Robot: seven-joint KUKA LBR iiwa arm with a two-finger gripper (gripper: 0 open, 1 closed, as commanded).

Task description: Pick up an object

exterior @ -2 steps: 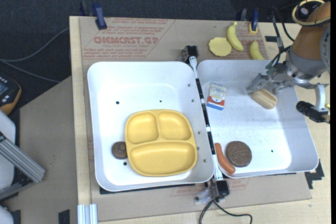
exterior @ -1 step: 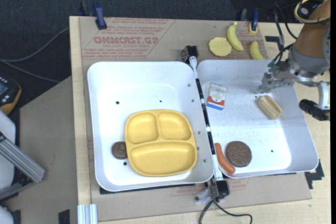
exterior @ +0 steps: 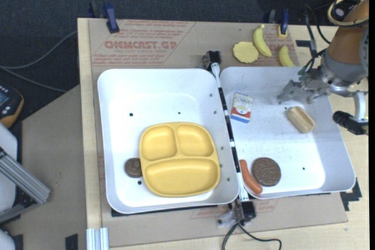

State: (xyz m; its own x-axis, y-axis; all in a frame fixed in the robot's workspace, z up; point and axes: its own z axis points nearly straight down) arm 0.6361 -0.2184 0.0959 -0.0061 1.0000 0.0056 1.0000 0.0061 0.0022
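Observation:
My gripper point(exterior: 300, 93) hangs over the back right of the right bin point(exterior: 328, 181), its grey fingers spread apart with nothing between them. A tan bread roll point(exterior: 300, 119) lies just in front of and below it. A small white, red and blue carton point(exterior: 241, 107) sits near the bin's left wall. A round brown cookie point(exterior: 266, 171) and an orange sausage point(exterior: 250, 177) lie at the bin's front left. In the left bin point(exterior: 117, 102) rests a yellow divided plate point(exterior: 178, 158) with a small brown disc point(exterior: 133, 167) at its left side.
Behind the right bin, on the bench board, lie two toy bananas point(exterior: 262, 41) point(exterior: 286, 56) and a yellow round piece point(exterior: 246, 52). Blue clamps point(exterior: 110, 17) hold the board's back edge. A black divider point(exterior: 224, 111) separates the bins.

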